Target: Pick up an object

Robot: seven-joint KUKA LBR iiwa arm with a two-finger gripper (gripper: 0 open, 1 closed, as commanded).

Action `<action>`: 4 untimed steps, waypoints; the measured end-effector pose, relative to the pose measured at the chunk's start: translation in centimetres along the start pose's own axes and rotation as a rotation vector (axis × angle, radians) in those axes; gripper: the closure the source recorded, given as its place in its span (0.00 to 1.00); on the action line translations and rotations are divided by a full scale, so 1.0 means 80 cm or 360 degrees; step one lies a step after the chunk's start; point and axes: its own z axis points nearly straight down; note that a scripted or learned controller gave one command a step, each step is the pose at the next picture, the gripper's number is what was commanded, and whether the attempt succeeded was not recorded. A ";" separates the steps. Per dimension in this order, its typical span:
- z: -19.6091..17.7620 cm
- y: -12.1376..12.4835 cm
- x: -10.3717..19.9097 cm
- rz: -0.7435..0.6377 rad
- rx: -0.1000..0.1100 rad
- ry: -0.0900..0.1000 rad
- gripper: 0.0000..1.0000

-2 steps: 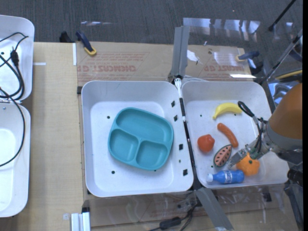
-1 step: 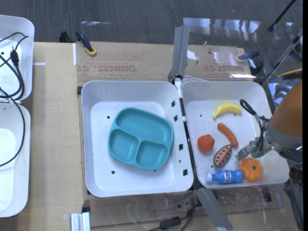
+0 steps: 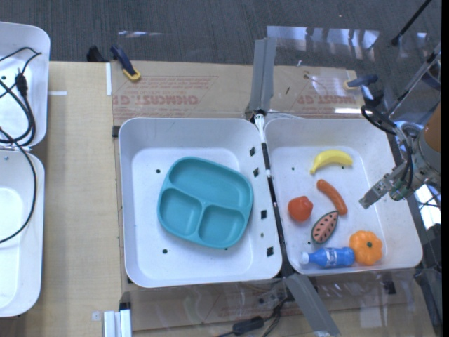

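From the fixed overhead camera, two shallow white bins are seen side by side on the bench. The left bin (image 3: pixel 133 188) is occupied by a teal divided plate (image 3: pixel 205 202) with three compartments, lying slightly askew. In the right bin (image 3: pixel 393 153) several objects are spread apart: a yellow banana (image 3: pixel 331 160) toward the far wall, an orange sausage (image 3: pixel 332 196) below it, a red tomato (image 3: pixel 300 208) to the left, and a watermelon slice (image 3: pixel 324 226) just beside the sausage's lower end. Along the near wall a blue bottle (image 3: pixel 330 258) is laid on its side, with an orange pumpkin (image 3: pixel 365 248) touching or almost touching its right end; contact cannot be settled.

The gripper (image 3: pixel 375 194) is seen over the right part of the right bin, between the sausage and the bin's right wall, above the pumpkin. Nothing is seen between its fingers. The fingers appear as one blurred grey shape, so whether they are spread or pressed together cannot be told. The arm behind it is largely cut off by the picture's right edge, and its wrist is tangled visually with dark cables. The gripper's height over the bin floor cannot be judged.
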 end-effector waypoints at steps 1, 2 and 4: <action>0.000 0.000 0.000 0.0001 0.0000 0.0001 0.00; 0.168 0.120 -0.030 0.0005 0.0003 0.0003 0.00; 0.181 0.087 0.006 -0.0001 0.0003 0.0003 1.00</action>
